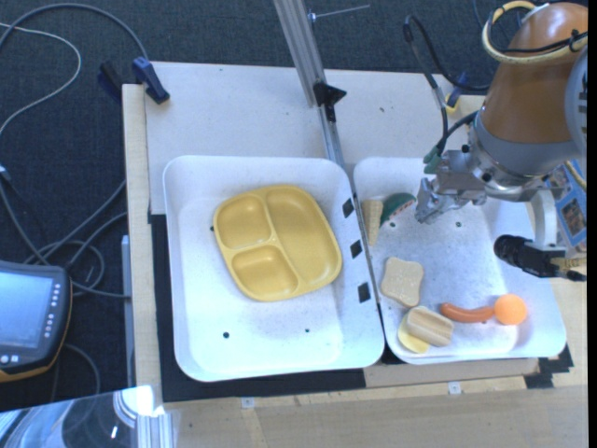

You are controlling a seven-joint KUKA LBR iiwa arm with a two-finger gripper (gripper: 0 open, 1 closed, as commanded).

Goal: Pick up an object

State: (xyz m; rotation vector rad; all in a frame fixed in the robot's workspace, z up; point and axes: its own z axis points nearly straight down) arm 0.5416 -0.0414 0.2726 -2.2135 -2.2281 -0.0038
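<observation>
- The nearest candidate for the pick is a green-and-white toy piece [399, 203] lying at the far left of the right bin [550, 329], just left of the gripper [431, 203]; it looks small, light and rigid, probably smooth plastic, so it may slip unless pinched across its narrow width.
- A toy bread slice [402, 281] lies flat near the middle of that bin; being thin and flat, it offers little to take hold of from above except its edges.
- A toy bun sandwich [426, 328] sits at the near edge, thicker and likely the easiest to pinch across its sides.
- An orange carrot-like toy [485, 312] lies to its right, with a round end that could roll; its slim stem seems the better hold.
- A pale wedge [372, 220] rests against the bin's left wall.
- The gripper hangs low over the far left of the right bin; whether its pincer is spread or pressed together I cannot tell.
- The left bin [196, 343] holds a yellow divided plate [275, 243], broad and awkward for a small pincer.
</observation>
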